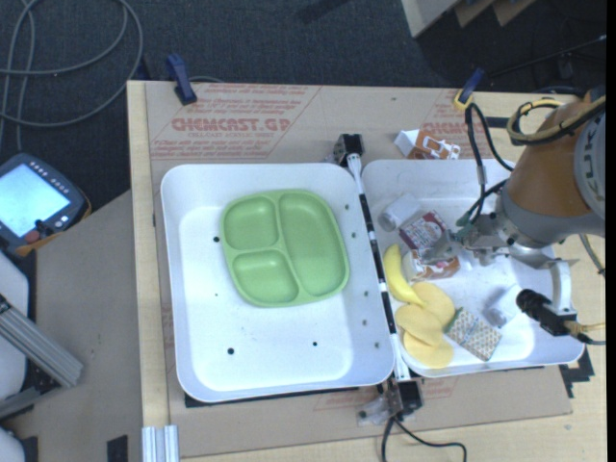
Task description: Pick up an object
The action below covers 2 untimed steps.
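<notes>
Yellow chips (pixel 426 327) and that patterned packet (pixel 474 334) sit below-left of your gripper (pixel 460 243). Right at its tip, slightly left, is the red-and-white snack pack (pixel 423 231), with the banana (pixel 398 275) further left, long axis running up-down. Honestly can't tell whether the gripper's wide or narrow, since the wrist hides the tip.

A: What's the arm (pixel 563 176) look like?
B: Chunky grey shell, fat orange band (pixel 544 166) right above the wrist, black cables (pixel 486 133) looping off that band, small dark metal gripper (pixel 464 242) bits below it.
</notes>
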Tool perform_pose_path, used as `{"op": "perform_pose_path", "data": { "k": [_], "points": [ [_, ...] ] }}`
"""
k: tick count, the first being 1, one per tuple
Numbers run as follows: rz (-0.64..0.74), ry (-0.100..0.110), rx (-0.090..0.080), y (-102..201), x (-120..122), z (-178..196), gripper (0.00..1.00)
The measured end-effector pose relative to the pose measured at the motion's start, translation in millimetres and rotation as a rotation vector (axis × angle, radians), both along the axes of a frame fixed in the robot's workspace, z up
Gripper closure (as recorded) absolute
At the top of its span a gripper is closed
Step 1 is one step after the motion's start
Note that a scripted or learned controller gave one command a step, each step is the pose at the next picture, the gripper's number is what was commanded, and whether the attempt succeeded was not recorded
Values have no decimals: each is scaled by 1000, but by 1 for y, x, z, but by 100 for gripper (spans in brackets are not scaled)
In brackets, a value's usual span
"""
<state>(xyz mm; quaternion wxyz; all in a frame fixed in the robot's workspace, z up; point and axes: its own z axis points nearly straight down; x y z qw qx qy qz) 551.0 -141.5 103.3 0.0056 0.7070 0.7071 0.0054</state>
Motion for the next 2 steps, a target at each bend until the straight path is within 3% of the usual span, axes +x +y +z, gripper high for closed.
{"op": "perform_pose_path", "data": {
  "k": [1, 2],
  "points": [
    [-1, -17, -2, 33, 38, -3, 0],
    [3, -14, 6, 16, 47, -4, 0]
  ]
}}
